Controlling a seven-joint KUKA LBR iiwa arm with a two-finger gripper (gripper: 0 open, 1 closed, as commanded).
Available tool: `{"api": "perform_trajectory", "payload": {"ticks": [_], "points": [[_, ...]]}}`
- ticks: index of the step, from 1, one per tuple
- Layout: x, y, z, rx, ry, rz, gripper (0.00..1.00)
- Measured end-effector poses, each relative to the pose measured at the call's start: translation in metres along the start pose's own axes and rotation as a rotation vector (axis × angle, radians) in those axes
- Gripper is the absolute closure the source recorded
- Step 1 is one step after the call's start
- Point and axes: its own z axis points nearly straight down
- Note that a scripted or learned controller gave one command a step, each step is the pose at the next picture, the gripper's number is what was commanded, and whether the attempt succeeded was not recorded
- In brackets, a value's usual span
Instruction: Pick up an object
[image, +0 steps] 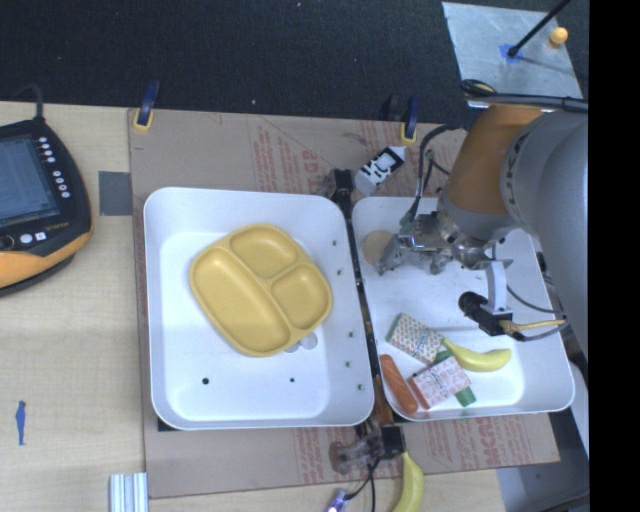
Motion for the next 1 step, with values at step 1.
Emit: {"api": "perform_trajectory", "payload": {"ticks": [1], "points": [[-0.0239, 0.0343, -0.0003, 0.0, 0.0, -0.001, 0.0]]}}
